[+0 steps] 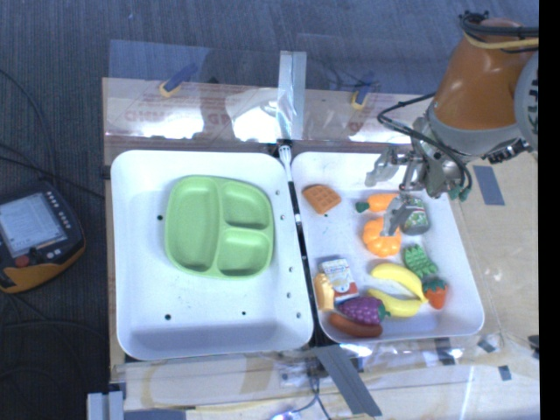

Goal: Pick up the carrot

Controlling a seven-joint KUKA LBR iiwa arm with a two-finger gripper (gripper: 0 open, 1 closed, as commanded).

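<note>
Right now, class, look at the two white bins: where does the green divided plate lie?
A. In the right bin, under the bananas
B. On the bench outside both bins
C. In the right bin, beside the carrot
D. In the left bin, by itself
D: the green divided plate lies flat in the left bin, while the carrot, bananas and other toy foods lie in the right bin.

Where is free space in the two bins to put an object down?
Left bin: a bare strip between the green tray and the near wall. Right bin: a small gap between the waffle and the carton. The gripper, carrot and bananas crowd the rest.
</note>
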